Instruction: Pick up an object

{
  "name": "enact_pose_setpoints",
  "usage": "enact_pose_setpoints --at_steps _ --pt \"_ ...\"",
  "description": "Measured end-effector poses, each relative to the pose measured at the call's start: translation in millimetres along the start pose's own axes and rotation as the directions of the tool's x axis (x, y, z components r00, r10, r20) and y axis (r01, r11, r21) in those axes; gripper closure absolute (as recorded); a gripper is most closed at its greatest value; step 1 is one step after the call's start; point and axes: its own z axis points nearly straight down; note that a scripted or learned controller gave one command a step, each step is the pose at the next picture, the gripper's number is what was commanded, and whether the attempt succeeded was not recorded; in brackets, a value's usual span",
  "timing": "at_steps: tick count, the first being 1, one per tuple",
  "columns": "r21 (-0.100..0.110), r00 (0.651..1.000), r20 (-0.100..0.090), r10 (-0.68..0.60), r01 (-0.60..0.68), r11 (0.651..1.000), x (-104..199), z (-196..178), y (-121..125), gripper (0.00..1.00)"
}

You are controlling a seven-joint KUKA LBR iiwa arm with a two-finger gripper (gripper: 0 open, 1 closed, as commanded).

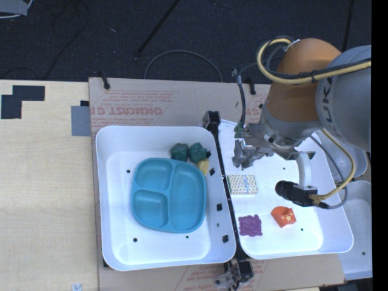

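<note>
Gripper [244, 157] over R bin [330, 238] w/ white block [242, 184], purple piece [250, 225], orange piece [284, 216]

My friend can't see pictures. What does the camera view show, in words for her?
A grey robot arm's claw hangs over the right white bin, above a small speckled white block, a purple bumpy piece and an orange chunk. The left white bin holds a blue divided plate and green lumps.

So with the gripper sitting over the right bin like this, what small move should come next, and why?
Probably a short descent toward the white patterned block. The gripper hangs just above it in the right bin and nothing shows between its fingers. The purple piece and orange piece lie farther off, so the block looks the nearest target.
</note>
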Motion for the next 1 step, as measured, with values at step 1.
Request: enact_pose_setpoints --at_steps 1 --pt "0.000 1.000 -0.001 -0.002 0.002 1.000 55.4 -4.2 -11.5 1.00"
